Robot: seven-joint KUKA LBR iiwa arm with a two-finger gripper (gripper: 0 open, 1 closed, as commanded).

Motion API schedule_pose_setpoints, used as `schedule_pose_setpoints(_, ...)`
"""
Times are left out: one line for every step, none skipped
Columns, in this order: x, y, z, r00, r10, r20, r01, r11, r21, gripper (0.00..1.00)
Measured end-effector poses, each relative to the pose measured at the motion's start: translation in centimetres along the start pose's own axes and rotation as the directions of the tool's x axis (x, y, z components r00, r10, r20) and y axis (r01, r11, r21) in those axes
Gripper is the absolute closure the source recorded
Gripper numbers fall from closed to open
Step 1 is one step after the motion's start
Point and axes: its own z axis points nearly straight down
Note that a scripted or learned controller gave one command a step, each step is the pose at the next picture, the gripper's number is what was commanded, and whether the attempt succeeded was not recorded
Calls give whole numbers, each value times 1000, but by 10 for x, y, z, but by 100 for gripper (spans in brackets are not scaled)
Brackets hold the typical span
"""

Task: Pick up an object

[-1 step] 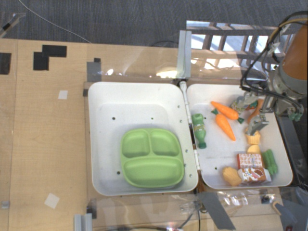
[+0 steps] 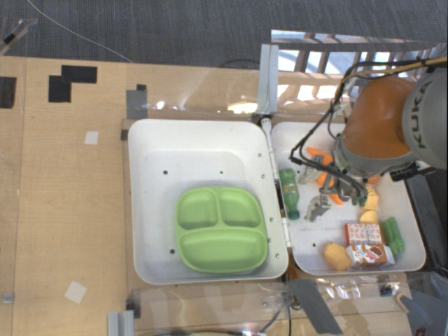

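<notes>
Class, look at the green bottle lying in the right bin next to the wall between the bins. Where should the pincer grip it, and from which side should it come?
Grip the green bottle across its middle, coming straight down from above. It lies flat, its length along the right bin's left wall, so the fingers should probably close across its narrow width. One finger must slip between bottle and wall, where the gap looks tight.

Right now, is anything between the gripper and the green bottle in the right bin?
Nothing visible stands between them. The gripper hangs just right of the green bottle, which lies along the right bin's left wall, with bare white floor in the gap. The orange pieces lie under the wrist, off that line.
</notes>
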Motion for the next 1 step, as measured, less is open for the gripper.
schedule_pose_setpoints(-12, -3, 24, 997, -72, 17, 72, 997, 3, 0)
